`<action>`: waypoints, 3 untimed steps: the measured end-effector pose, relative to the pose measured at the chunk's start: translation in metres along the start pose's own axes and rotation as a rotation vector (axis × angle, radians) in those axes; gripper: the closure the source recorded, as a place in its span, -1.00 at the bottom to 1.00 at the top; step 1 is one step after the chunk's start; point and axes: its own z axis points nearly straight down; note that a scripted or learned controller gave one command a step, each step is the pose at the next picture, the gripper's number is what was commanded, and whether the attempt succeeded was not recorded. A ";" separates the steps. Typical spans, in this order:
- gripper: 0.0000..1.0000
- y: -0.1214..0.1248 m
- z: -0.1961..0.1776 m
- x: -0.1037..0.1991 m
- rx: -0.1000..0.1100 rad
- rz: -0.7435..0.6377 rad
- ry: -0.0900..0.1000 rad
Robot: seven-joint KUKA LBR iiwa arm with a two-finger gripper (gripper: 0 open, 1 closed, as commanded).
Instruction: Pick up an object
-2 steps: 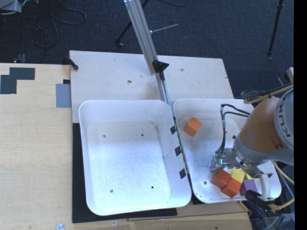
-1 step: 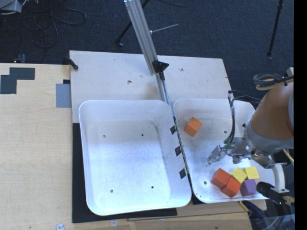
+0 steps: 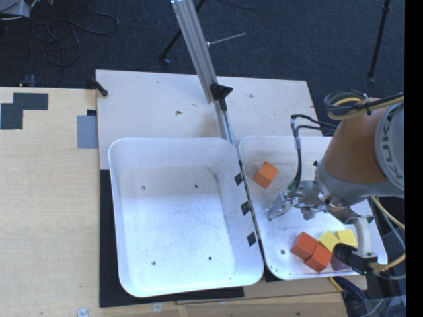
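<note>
Two shallow white bins sit side by side on the tabletop [image 3: 152, 104]. The left bin [image 3: 125, 243] has a bare speckled floor. The right bin [image 3: 281, 152] holds all the blocks.

An orange cube [image 3: 266, 175] lies alone in the upper part of the right bin, near the divider between the bins, tilted a little on its corner. Down in the bin's lower right corner a cluster: a red-orange block [image 3: 304, 245] touching a second red-orange block [image 3: 318, 257], with a yellow block [image 3: 336, 239] just behind them against the rim. Something dark purple [image 3: 340, 263] sits beside these, partly hidden; shape not clear.

The arm [image 3: 360, 154] reaches in from the right, orange band broad above the wrist. The jaws [image 3: 279, 209] hang over the middle of the right bin, between the lone orange cube and the lower cluster, apart from both. They are metallic and pointed toward the divider. Nothing shows between them. Whether they stand open or closed I cannot tell; they are too small and blurred.

A slanted aluminium rail [image 3: 198, 51] runs from the top of the view down to the gap between the bins.
</note>
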 end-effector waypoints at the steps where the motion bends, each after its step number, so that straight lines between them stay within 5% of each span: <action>1: -1.00 0.032 0.072 -0.052 0.007 0.007 -0.003; 3: -1.00 0.141 0.101 -0.037 -0.001 0.000 -0.003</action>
